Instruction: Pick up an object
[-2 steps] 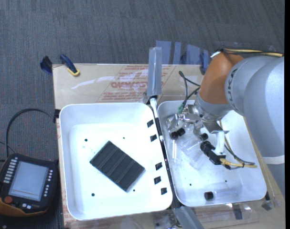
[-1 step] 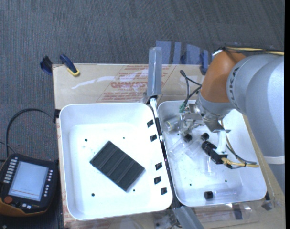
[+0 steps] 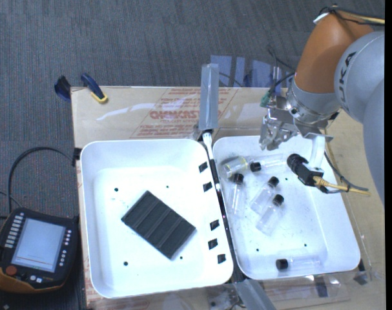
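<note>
Your hand (image 3: 274, 141) hangs over the back edge of the right bin (image 3: 350, 237), fingers pointing down, and from this slant you cannot tell how far apart they stand; nothing shows between them, so count it as carrying nothing. Look just toward you and to the left of the fingertips: there lies the nearest candidate, a small clear vial with a black cap (image 3: 239, 167), close by the hand and a little below it in the view. Its long axis runs roughly side to side across the bin, cap end toward the right, so a grasp across its width looks like the natural approach. Further down the bin sit two more clear vials (image 3: 268, 202), lying close together with their black caps pointing up and away toward the back wall, long axes slanting from near-left to far-right. One more vial (image 3: 298, 262) rests near the front wall, well apart from the hand, lying side to side with its cap at the left. Over in the left bin (image 3: 92, 166) a dark ribbed slab (image 3: 158, 225) lies flat on a diagonal, far from your reach right now
</note>
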